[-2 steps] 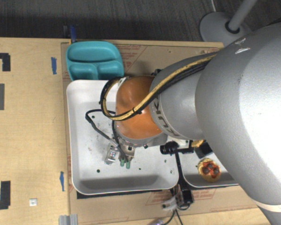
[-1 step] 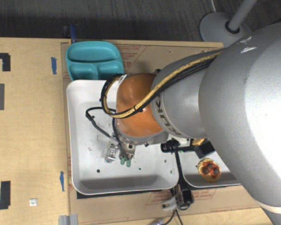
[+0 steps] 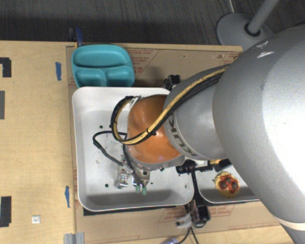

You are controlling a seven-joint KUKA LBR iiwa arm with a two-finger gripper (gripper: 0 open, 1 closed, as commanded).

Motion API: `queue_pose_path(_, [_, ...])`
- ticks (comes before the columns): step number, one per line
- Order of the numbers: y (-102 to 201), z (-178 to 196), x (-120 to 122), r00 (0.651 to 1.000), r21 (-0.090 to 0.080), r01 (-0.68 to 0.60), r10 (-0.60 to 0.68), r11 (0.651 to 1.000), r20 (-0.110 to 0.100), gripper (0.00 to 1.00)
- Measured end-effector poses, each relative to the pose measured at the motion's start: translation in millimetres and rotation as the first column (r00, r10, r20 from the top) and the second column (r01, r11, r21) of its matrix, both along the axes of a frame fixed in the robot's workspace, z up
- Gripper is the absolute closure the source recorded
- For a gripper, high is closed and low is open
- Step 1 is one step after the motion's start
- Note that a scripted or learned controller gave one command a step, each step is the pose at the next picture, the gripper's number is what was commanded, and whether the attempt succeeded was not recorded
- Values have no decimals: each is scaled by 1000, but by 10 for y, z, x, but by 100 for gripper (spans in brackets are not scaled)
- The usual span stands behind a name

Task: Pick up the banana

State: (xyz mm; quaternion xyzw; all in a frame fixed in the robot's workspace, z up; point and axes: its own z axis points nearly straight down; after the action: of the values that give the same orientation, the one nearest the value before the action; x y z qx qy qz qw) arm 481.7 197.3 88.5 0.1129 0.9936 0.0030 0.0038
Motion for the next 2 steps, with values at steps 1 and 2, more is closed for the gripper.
queue_pose_path(1, [6, 99, 7, 1000, 2, 1, -1, 1000, 3, 100])
queue_pose_path(2, [6, 98, 6, 1000, 2, 1, -1, 1000, 3, 0])
